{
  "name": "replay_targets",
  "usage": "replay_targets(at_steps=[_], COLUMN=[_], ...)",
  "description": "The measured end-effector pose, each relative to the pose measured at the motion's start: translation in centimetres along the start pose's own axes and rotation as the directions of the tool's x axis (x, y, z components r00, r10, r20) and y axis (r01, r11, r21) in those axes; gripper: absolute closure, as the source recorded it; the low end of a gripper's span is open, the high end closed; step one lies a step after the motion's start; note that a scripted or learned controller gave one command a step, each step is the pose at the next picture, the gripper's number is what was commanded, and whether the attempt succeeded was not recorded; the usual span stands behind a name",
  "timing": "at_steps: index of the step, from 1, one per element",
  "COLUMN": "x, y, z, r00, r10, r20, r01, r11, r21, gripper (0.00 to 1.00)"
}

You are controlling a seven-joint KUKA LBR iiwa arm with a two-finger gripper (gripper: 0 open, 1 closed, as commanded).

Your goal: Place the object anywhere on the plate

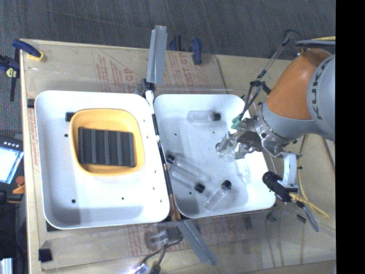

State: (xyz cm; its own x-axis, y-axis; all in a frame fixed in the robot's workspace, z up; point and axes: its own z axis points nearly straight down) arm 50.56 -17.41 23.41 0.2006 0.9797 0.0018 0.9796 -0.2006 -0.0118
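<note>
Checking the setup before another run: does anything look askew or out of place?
Nothing looks damaged or spilled. The clear bottles lie on their sides at odd angles in the right bin, and the yellow plate sits level in the left bin.

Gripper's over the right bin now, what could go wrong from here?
1. The vials are clear and hard to tell from the white right bin; the gripper may close on nothing.
2. Several lie close together near the bin's front, so a pick could knock neighbours.
3. The plate sits in the left bin, so a loose hold may drop on the way.
</note>
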Motion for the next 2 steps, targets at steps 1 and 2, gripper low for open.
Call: replay_targets(at_steps=[1,2], x=[5.3,14.9], y=[-1.2,2.9], z=[2.7,3.7], r00=[0.97,0.929], r10=[-0.244,-0.371], r20=[0.003,0.006], r01=[0.244,0.371], r11=[0.97,0.929], r21=[-0.006,-0.007], gripper=[1.0,1.0])
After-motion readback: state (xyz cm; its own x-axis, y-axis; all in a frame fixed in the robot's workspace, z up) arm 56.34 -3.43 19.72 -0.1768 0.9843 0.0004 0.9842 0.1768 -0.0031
